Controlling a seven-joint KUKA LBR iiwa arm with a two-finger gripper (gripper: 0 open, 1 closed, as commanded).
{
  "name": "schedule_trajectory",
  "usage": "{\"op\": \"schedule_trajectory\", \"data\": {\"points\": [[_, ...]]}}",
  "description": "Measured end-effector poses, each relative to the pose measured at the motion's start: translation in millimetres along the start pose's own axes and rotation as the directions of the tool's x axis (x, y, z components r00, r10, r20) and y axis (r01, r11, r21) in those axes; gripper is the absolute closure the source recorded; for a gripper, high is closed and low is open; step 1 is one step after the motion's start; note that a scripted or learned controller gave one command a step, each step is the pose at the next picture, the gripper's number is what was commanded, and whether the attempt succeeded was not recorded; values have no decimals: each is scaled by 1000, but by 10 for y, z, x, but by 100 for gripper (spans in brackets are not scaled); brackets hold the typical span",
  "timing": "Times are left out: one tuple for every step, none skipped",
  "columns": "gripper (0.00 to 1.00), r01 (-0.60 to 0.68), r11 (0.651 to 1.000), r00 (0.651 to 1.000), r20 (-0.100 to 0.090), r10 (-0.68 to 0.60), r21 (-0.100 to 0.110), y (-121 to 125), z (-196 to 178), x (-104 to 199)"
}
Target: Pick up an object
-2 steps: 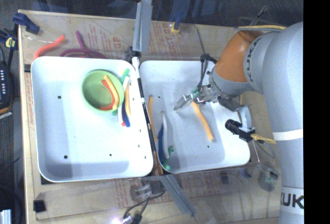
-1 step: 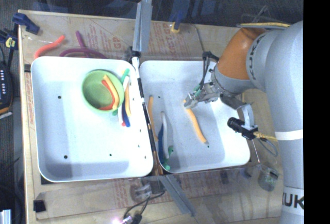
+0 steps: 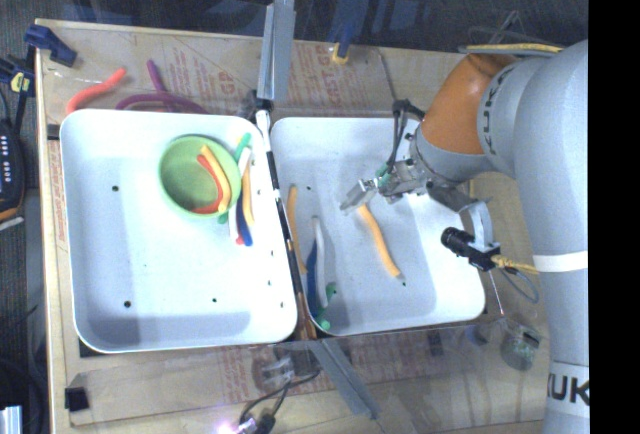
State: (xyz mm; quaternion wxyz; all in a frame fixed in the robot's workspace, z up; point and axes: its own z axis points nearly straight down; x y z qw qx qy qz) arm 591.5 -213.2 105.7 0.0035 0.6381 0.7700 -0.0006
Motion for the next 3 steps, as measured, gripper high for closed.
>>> {"op": "schedule_trajectory", "data": {"points": [[0,19,1000,1000,-8,-19,8,-254,147,93],[100,23,1000,1000,-8,-23,10,-252,49,94],[100,59,998,998,-7,-59,4,75,-844,292]]}}
